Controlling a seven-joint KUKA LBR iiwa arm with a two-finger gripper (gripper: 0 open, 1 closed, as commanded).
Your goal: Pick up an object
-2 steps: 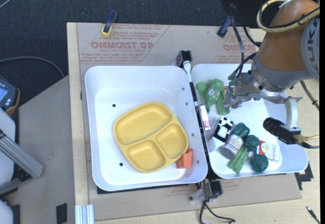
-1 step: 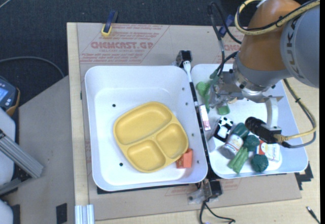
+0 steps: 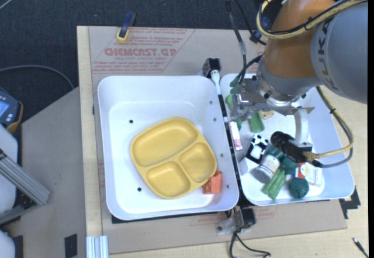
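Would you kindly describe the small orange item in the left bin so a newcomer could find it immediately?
Start at the left white bin, which holds a yellow divided tray. At that tray's lower right corner, near the bin's right wall, lies the small orange block. It is the only orange thing in that bin, and much smaller than the tray.

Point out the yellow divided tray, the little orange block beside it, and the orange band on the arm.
yellow divided tray (image 3: 173, 157), camera view, on the ridge between its compartments.
orange block (image 3: 213, 183), camera view, middle of its top face.
orange band (image 3: 295, 34), camera view, its rounded top surface.
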